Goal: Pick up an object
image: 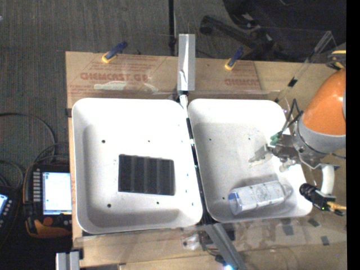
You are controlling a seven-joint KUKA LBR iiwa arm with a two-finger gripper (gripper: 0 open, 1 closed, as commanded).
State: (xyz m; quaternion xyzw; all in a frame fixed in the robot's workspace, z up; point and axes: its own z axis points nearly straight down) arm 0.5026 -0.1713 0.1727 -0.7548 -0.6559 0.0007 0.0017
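Observation:
A clear plastic bottle (260, 196) with a pale label lies on its side near the front edge of the right bin (236, 109). A flat black ribbed rectangle (146, 174) lies in the middle of the left bin (84, 112). My gripper (260, 154) hangs over the right side of the right bin, a little behind and above the bottle and apart from it. Nothing shows in its grasp. The arm's orange band (332, 108) is at the right edge of the view.
A metal post (186, 66) stands behind the seam between the bins. Two clamps (114, 51) (234, 58) hold the cardboard backing. A handheld control screen (53, 193) lies on the floor to the left of the bench.

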